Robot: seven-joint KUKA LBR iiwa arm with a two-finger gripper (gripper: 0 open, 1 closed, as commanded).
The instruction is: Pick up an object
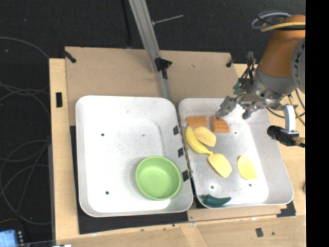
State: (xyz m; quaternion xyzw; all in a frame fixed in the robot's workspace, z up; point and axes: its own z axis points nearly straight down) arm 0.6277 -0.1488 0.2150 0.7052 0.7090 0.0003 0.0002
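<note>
My gripper (236, 111) hangs over the back of the right bin (272, 189), its two fingers spread open with nothing between them. One fingertip (224, 110) is just above and right of an orange block (220, 124). A second orange block (197, 122) lies to its left. In front of these lie a yellow banana (193, 142), a pale yellow piece (205, 136), and two more yellow pieces (220, 164) (247, 167). A dark green object (215, 200) rests at the bin's front edge.
The left bin (103, 122) holds a green bowl (158, 177) at its front right. A metal pole (146, 30) slants down to the back edge between the bins. Cables and a black fitting (281, 133) hang at the right bin's right rim.
</note>
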